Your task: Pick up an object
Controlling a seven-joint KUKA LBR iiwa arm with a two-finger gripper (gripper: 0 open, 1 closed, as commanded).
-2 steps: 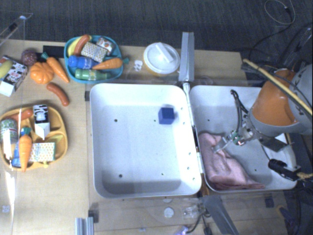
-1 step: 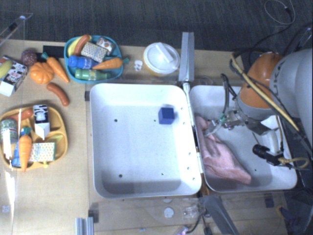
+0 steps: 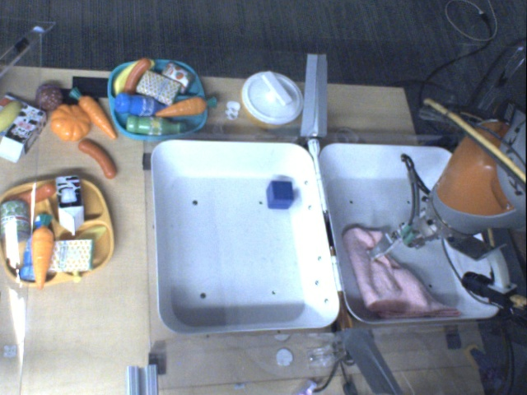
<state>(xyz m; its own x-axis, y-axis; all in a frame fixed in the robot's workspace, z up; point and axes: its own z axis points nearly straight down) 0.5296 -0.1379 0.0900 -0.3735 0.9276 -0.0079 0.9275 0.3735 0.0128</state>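
**Gripper down at the pink cloth, nothing lifted yet**

A pale wooden bench (image 3: 123,336) stands on dark carpet and carries two shallow white bins side by side. Nearest the camera, the front edge of the bench bears only small fittings and clear brackets. Just beyond them, in the right-hand white bin (image 3: 370,171), a crumpled pink cloth (image 3: 387,282) lies along the near wall, flat on the bin floor. The two-finger gripper (image 3: 385,247) of the grey arm with the orange band (image 3: 471,179) sits low over the cloth's far left edge; its thin metal fingers (image 3: 379,252) appear spread a little, with the tips touching or just above the fabric. No fold of cloth can be seen between them, so I judge that they grip nothing at this moment.

The pick therefore seems to be at the approach or closing step: the arm has reached a candidate thing, but the grasp and the lift are both left to do. The cloth is soft and limp, so a pinch at its edge may slip off.

Farther back, in the left-hand white bin (image 3: 189,303), a small blue cube (image 3: 281,193) rests alone near the far right corner, well apart from the gripper. Beyond the bins a white round lid (image 3: 274,97) and a blue bowl of toy food (image 3: 156,97) stand on the bench, with a yellow tray of toys (image 3: 103,229) at the left.
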